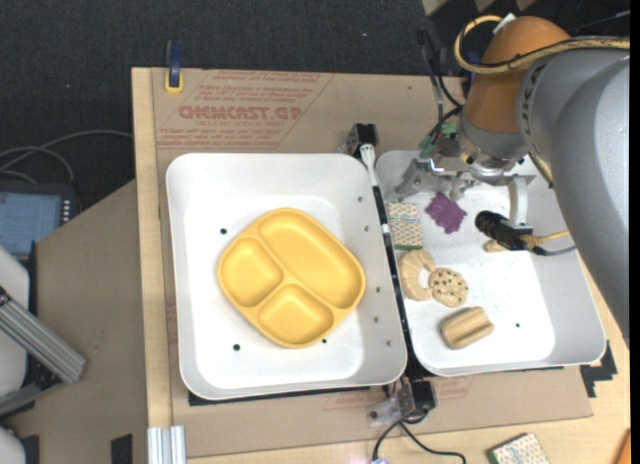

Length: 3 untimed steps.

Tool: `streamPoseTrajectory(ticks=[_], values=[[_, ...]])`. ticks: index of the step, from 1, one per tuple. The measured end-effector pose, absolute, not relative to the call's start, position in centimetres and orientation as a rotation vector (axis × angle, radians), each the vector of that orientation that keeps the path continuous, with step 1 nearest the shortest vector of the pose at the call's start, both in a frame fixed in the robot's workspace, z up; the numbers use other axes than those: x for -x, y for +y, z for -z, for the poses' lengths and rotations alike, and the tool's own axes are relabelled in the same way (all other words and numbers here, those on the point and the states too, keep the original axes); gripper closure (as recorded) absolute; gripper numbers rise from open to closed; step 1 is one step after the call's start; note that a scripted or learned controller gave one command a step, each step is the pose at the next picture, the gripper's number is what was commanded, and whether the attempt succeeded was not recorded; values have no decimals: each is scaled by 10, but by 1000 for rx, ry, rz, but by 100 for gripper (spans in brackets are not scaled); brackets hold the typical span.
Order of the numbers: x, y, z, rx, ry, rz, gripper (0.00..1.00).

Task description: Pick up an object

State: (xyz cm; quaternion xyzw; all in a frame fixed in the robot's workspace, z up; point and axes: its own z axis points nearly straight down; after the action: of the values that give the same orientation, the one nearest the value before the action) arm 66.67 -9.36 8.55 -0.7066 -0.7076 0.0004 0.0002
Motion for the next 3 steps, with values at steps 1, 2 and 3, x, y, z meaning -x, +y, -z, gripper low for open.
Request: streamPoseTrajectory(ticks=[1, 2, 3], values=[[-583, -121, -85, 2220, -2217, -4, 0], [-633, -118, -85, 2222, -2226, 3, 0], [-583, -105, -84, 2219, -2216, -4, 0]])
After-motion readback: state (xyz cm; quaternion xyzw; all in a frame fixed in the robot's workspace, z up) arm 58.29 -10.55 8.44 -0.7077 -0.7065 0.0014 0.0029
